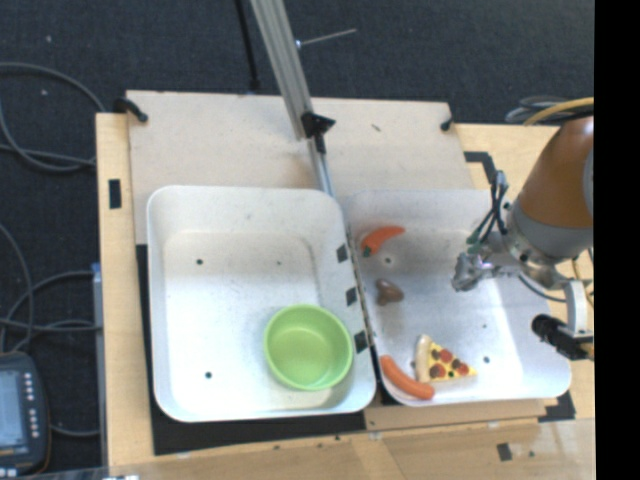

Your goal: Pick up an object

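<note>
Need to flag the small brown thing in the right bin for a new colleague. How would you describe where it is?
Start at the right bin. Near its left wall, below the orange carrot-like piece and above the pizza slice, lies a small brown lump. It is the only dull brown, rounded item there.

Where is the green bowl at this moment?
The green bowl sits in the left bin, at its near right corner, just across the divide from the sausage and pizza slice in the right bin.

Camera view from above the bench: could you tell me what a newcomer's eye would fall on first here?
Most likely the bright green bowl, alone near the front right corner of the left bin. Next the toy food in the right bin: a pizza slice and sausage at its front, a carrot further back. The gripper hangs above that bin.
</note>
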`<move>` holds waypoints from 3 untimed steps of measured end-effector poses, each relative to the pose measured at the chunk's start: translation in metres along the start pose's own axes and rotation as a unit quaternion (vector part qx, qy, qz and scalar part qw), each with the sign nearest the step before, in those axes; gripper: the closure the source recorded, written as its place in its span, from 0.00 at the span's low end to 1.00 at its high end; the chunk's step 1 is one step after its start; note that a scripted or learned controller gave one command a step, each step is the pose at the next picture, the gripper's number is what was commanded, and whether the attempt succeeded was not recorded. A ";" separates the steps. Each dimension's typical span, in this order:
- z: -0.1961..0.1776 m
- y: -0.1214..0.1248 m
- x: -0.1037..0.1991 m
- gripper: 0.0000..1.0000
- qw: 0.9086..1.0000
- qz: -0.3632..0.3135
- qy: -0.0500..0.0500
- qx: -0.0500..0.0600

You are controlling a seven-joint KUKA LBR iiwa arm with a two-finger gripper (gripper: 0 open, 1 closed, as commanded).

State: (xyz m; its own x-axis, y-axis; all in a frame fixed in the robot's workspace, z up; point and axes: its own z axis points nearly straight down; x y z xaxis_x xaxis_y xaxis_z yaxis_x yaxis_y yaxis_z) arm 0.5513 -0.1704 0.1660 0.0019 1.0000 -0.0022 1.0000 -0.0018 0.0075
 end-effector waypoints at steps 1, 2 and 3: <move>-0.046 0.005 0.005 1.00 1.000 -0.003 0.000 0.000; -0.099 0.000 0.011 1.00 1.000 -0.003 0.000 0.000; -0.087 -0.013 0.056 1.00 1.000 -0.003 0.001 0.003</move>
State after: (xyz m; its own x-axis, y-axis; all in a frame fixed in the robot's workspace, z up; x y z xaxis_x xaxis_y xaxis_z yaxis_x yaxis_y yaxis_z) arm 0.5374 -0.1138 0.2532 -0.0049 1.0000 -0.0008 1.0000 0.0049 0.0012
